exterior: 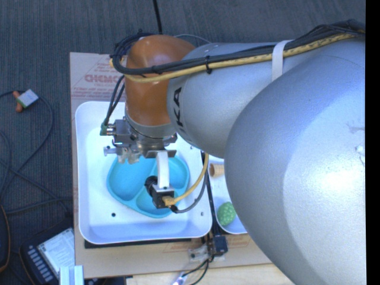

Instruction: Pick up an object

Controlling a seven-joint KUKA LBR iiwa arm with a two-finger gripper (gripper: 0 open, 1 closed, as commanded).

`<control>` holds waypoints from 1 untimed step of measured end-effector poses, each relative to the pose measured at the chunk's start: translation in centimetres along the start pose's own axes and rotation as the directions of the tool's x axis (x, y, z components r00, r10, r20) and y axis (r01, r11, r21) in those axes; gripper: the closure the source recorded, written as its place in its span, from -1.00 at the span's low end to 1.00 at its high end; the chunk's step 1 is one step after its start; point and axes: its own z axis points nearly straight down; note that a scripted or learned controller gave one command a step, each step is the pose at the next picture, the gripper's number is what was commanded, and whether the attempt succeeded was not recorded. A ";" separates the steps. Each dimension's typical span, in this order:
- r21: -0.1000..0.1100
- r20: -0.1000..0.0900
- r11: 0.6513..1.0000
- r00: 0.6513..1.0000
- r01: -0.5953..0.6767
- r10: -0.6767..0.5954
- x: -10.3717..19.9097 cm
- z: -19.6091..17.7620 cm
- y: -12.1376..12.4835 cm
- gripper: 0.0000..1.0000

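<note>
A light blue, lobed shallow dish lies in the left white bin, near its middle. My gripper hangs straight down over the dish's upper edge, largely hidden beneath the orange band and the wrist. Whether it touches the dish cannot be told. Part of the dish is covered by the wrist.
In the right bin, mostly hidden by the arm, sit a green ball and a small tan piece. Cardboard lies under the bins. A small orange and grey item and cables lie on the floor at left.
</note>
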 end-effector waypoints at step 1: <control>0.000 0.001 1.000 1.000 -0.001 0.001 -0.1 0.0 -4.9 1.00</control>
